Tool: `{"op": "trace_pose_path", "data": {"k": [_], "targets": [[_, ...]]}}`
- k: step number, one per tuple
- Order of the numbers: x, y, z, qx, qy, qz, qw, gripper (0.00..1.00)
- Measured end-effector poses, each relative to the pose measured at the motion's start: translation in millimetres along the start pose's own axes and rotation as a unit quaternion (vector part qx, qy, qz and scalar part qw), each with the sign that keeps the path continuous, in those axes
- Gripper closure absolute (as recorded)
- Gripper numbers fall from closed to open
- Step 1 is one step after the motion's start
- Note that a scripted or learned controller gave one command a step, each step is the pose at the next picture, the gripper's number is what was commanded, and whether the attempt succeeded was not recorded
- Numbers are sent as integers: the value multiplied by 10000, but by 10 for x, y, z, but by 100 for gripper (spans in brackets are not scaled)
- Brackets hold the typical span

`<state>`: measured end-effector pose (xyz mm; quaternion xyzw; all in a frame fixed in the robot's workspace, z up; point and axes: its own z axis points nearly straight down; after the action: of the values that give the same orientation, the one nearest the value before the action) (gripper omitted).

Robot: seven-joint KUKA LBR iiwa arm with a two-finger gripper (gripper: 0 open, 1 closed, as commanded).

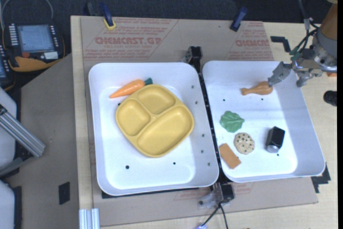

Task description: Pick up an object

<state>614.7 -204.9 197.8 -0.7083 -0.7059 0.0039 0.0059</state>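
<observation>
Two shallow white plastic bins are seen side by side on a brown cardboard-covered bench (161, 35).

The left bin (107, 131) is occupied by a yellow three-compartment plastic plate (154, 120), set near the bin's middle and turned at an angle. An orange toy carrot with a green top (127, 88) is laid just beside the plate's upper-left rim, touching or nearly touching it.

In the right bin (300, 126) five small items are found. A tan toy chicken drumstick (258, 89) is placed in the upper part, lying roughly level. A green leaf-shaped toy (231, 121) is seen lower down, toward the bin's left wall. A round beige cookie with dark chips (244, 142) sits just below it. An orange-brown flat rectangular piece (229, 155) lies just beside the cookie, at the lower left. A small black box-shaped object (275, 138) is set to the right of the cookie, apart from it.

The grey two-finger gripper (292, 73) is positioned over the upper right of the right bin, reached in from the right. Its fingers are seen spread apart, one finger (277, 73) just beside the thick end of the drumstick, the other (304, 76) well to the right. Nothing is pinched between them.

Blue clamps (107, 14) are fixed at the bench's far edge. A handheld control pendant with a screen (33, 43) is seen at far left.
</observation>
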Motion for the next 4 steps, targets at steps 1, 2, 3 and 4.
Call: {"op": "trace_pose_path", "data": {"k": [1,2,3,4], "targets": [[7,33,-87,-74,-17,-19,10000,0],[42,-11,356,-39,-6,-19,10000,0],[103,-31,782,-55,-9,-21,10000,0],[109,-34,1156,-41,-7,-21,10000,0]]}}
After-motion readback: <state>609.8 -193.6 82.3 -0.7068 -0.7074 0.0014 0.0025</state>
